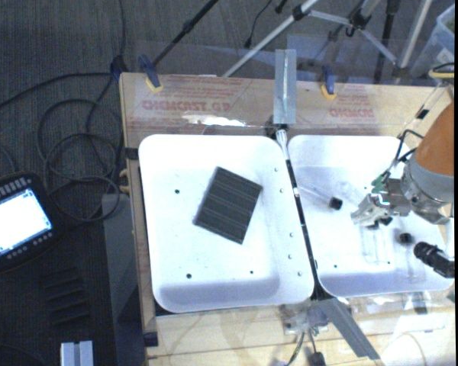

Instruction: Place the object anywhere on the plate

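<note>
A dark grey ribbed plate (229,204) lies flat and slightly turned in the middle of the left bin (168,280). My gripper (372,213) hangs low over the right bin (328,277), near its right side, far from the plate. A small black piece (335,202) sits on the bin floor just left of the gripper, at the end of a thin clear rod. Another small black piece (404,237) lies below and to the right of the gripper. Nothing is visibly held.
A faint clear item (375,247) lies on the right bin's floor below the gripper. The ridge where the two bins meet (299,212) runs between the gripper and the plate. Clamps and a metal post (285,90) stand at the bench's back edge.
</note>
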Robot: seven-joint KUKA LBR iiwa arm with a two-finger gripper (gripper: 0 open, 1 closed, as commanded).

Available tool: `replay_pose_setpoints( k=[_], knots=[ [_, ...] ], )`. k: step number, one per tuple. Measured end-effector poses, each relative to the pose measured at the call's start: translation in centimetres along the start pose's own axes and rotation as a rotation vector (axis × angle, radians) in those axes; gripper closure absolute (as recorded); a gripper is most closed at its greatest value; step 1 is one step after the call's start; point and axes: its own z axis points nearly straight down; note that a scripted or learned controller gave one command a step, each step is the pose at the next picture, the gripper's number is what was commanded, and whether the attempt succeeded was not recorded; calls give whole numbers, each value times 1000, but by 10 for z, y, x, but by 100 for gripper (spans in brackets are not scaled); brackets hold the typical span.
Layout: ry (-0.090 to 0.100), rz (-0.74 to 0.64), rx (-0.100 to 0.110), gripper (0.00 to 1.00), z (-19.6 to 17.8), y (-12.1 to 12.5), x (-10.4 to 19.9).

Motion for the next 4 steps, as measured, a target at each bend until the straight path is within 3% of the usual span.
replay_pose_setpoints(
  k=[1, 2, 3, 4],
  knots=[
    [-2, -73, 0, 100, 1, 28, 98],
    [-18, 201, -16, 100, 54, 62, 108],
    [-20, 453, -23, 100, 63, 107, 118],
    [-16, 720, -17, 100, 64, 125, 124]
  ],
)
